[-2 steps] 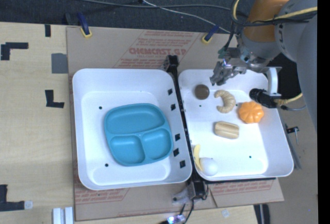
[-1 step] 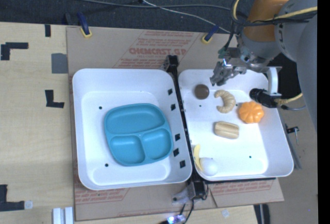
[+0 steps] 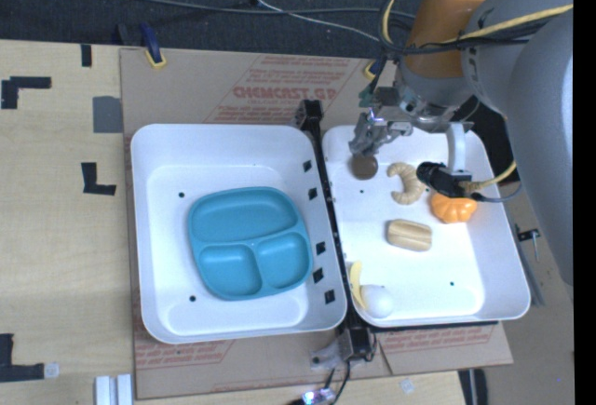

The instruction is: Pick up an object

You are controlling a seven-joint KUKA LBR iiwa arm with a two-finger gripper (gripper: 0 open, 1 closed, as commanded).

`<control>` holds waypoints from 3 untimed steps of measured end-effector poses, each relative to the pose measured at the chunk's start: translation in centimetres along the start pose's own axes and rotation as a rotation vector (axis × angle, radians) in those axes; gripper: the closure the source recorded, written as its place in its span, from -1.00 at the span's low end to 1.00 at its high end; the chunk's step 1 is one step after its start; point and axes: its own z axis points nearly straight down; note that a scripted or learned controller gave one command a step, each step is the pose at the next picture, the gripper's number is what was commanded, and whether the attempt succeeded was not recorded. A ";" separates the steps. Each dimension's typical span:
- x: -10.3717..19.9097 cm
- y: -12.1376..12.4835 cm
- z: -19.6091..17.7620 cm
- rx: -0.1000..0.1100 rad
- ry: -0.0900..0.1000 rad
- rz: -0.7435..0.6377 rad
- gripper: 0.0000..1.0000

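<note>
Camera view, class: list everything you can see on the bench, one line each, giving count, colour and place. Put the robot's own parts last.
Bins: two, white, side by side on the bench.
Divided plate: one, light blue, in the left bin.
Brown round piece: one, right bin, just below the gripper.
Curved pastry: one, tan, right bin, upper middle.
Orange object: one, right bin, right of the pastry.
Bread roll: one, beige, middle of the right bin.
White ball: one, right bin's near left corner.
Yellow strip: one, beside the ball.
Gripper: one, grey, over the right bin's upper left.
</note>
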 end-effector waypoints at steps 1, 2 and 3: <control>4.5 -1.4 0.4 0.001 -0.001 0.002 1.00; 10.2 -2.6 0.7 0.001 0.000 -0.001 1.00; 15.2 -4.3 0.5 0.001 0.000 -0.001 1.00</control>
